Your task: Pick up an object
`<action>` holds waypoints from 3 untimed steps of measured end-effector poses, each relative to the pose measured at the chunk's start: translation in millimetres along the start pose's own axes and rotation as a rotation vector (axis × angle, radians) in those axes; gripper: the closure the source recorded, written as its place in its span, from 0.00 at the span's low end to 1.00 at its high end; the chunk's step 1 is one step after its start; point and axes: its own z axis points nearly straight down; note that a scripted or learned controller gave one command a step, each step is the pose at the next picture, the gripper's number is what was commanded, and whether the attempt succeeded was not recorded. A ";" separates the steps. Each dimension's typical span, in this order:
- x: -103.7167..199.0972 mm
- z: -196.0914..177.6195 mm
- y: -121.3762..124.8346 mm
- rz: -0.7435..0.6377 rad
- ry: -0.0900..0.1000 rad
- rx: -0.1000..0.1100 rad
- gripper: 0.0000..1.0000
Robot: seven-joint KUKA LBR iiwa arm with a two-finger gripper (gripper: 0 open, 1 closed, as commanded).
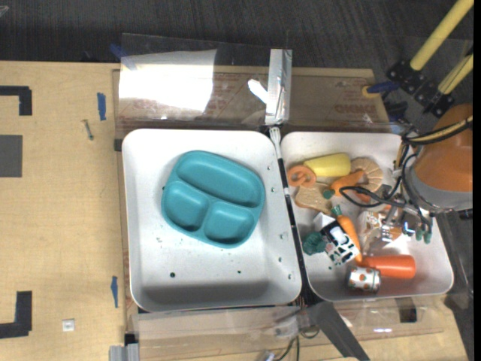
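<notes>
One gripper [391, 220] hangs at centre right; its grip state, cannot tell. The orange cylinder [391, 265] lies just below it, long axis left-right.

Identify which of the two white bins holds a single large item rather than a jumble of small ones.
The left bin: it holds only the teal divided plate. The right bin is crowded with small orange, yellow and tan pieces.

**Legible text: none confirmed**

Faint reddish lettering on the brown cardboard panel [353, 105] behind the right white bin [440, 280]; too blurred to read. Black-and-white patterned small object [340, 244] in that bin: markings, no readable characters.
</notes>
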 end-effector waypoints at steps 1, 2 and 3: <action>-2.4 -12.4 1.1 -0.002 -0.008 0.000 1.00; -54.1 -153.0 92.1 -0.139 -0.003 -0.004 1.00; -52.3 -147.7 88.9 -0.134 0.008 -0.002 0.00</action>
